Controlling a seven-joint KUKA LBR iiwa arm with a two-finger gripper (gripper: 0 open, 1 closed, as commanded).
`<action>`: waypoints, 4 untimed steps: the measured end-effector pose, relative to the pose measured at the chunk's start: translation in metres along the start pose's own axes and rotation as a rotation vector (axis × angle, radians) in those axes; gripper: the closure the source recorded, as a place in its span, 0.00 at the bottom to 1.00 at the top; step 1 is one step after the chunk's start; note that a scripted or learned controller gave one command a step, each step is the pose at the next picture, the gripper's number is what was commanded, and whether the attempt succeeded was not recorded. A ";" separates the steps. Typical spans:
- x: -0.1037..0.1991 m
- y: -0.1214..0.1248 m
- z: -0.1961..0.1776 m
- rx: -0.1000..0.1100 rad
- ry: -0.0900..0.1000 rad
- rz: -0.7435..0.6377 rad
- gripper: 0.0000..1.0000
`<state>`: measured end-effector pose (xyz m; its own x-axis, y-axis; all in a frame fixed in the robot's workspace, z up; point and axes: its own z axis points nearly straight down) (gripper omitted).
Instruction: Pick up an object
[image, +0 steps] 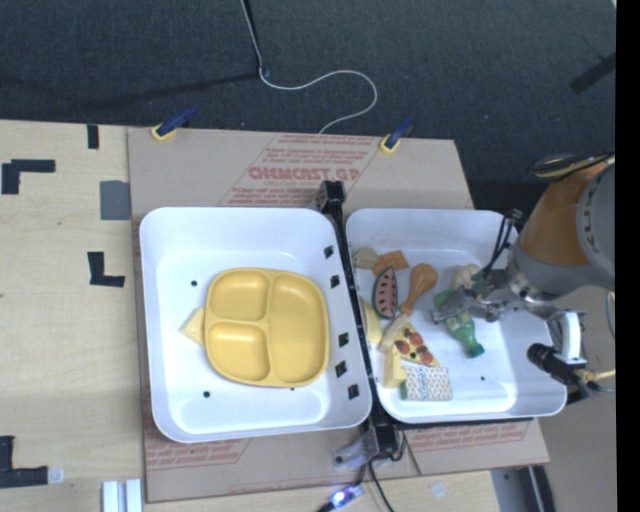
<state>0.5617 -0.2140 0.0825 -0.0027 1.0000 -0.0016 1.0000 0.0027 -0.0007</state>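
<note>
While the arm reaches in from three o'clock, the scene reads so:

Gripper (462, 300): low in the right bin (500, 395), just above a green toy (467, 337); whether its fingers are apart or together I cannot tell, the view being too coarse there.
Likeliest target: the green toy, at six o'clock of the gripper, perhaps touching it.
Neighbours: a wooden spoon (421, 281) at nine o'clock of the gripper, a watermelon slice (386, 291) beyond it, a pizza slice (412, 347) at seven o'clock.
Left bin (160, 300): a yellow divided plate (268, 327), well apart.
Risk: the close-packed toys may make the gripper nudge the green piece aside, or close on nothing.
</note>
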 end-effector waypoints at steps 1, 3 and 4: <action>0.000 0.001 -0.013 -0.003 -0.001 0.000 1.00; 0.004 0.003 -0.098 -0.003 0.001 0.001 1.00; 0.004 0.004 -0.145 -0.005 0.000 0.001 1.00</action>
<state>0.5657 -0.2098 0.2273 -0.0021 1.0000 -0.0016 1.0000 0.0021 0.0040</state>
